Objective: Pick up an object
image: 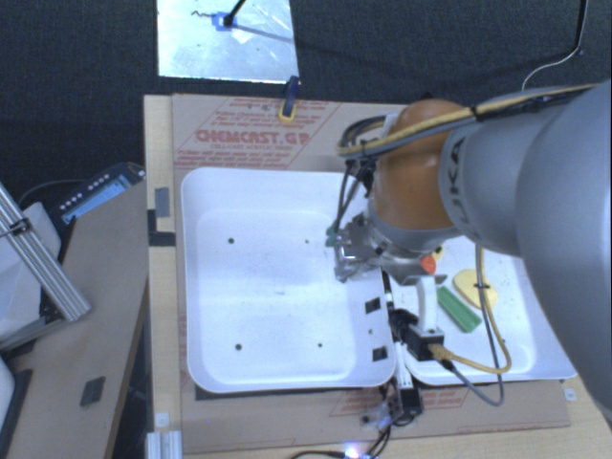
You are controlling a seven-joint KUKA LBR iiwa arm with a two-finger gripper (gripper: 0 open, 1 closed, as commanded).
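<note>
My gripper (346, 254) hangs low over the divider between the two white bins, at the right edge of the left bin (258, 285). The grey arm and its orange band (416, 175) cover much of the right bin (535, 352). Beside the arm in the right bin lie a green block (457, 309), a pale yellow piece (475, 287) and a small red-orange object (427, 264) partly hidden by the wrist. I see nothing held at the gripper.
Both bins rest on a cardboard sheet (253, 134) bearing a yellow clip (287, 113). A shiny metal plate (227, 25) lies beyond it. Cables (469, 361) trail over the right bin's front rim. An aluminium rail (38, 261) stands at the left.
</note>
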